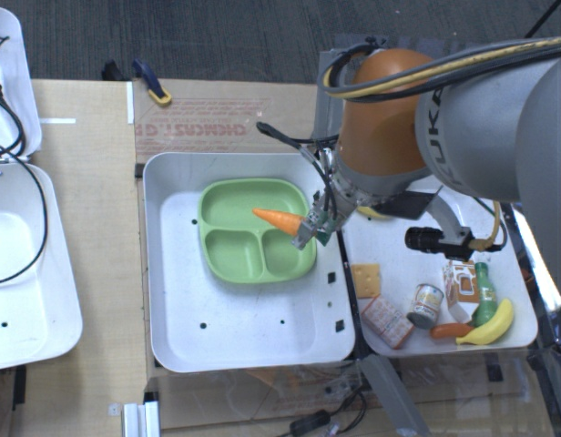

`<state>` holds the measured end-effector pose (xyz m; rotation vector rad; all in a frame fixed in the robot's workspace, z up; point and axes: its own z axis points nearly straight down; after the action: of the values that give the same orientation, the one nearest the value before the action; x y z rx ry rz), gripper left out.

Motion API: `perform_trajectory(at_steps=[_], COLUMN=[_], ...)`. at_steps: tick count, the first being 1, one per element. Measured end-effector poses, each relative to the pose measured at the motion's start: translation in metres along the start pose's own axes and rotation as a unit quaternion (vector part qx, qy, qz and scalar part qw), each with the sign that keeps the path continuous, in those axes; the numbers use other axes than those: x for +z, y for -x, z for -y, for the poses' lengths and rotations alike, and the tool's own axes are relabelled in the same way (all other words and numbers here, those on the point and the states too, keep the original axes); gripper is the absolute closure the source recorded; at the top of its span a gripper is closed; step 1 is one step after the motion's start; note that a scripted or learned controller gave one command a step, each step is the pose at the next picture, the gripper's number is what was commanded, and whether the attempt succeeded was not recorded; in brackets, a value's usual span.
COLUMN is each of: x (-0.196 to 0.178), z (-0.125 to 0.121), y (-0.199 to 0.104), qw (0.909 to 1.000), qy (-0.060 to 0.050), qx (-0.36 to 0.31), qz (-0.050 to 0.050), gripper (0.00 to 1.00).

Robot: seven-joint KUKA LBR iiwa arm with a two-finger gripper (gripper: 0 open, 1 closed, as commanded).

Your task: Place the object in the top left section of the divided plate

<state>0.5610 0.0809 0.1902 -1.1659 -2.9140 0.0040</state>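
My pincer [308, 228] holds the carrot [279, 219] by its thick end over the divided plate [228, 260]; I should move it left, then release low

arm [481, 116]: reaches in from right, wrist angled down-left | hand [310, 228]: low, fingers pinched shut

Red print noted on the brown cardboard sheet [203, 121] lying on the desk behind the left bin; lettering inverted and mirrored from this camera, appears to be one large word with a line of smaller type beside it, not legible with certainty. Dark block letters "UK" visible on the grey arm housing [433, 126], partly cut off. Labels on the small carton [460, 289] and tin can [427, 304] too small to read.
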Motion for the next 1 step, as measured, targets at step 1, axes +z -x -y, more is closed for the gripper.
perform_trajectory(at_steps=[1], x=[-0.0007], z=[-0.0004], y=[0.001], qw=[1.0], qy=[0.001], qx=[0.0], qz=[0.001], gripper=[0.0])
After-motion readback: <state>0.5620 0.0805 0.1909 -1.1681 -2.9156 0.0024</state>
